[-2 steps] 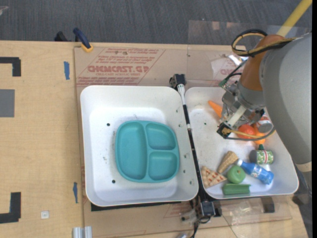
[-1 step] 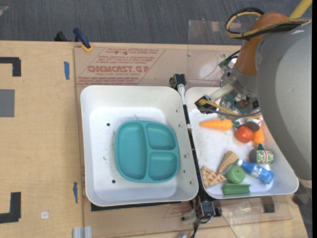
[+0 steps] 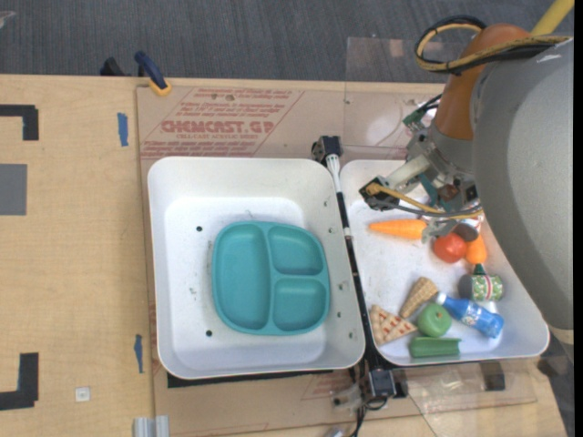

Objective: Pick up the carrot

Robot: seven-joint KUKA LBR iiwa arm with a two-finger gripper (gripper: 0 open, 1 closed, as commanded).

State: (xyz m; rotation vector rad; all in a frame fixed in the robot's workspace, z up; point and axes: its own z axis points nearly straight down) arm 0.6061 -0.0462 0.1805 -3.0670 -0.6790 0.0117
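Note:
The carrot (image 3: 398, 229) is orange and lies flat in the upper part of the right bin (image 3: 524, 340), its thin tip pointing left. My gripper (image 3: 449, 207) hangs over the same bin, just up and to the right of the carrot's thick end and close to it. The wrist and the large grey arm cover the gripper from above. Nothing shows as held.
A teal divided plate (image 3: 271, 276) lies in the left bin (image 3: 173, 244). By the carrot lie a red tomato (image 3: 448, 248) and a small orange piece (image 3: 476, 251). Lower down are a cone (image 3: 419, 295), pizza slice (image 3: 390, 325), green apple (image 3: 434, 320), blue bottle (image 3: 475, 316) and green block (image 3: 434, 346).

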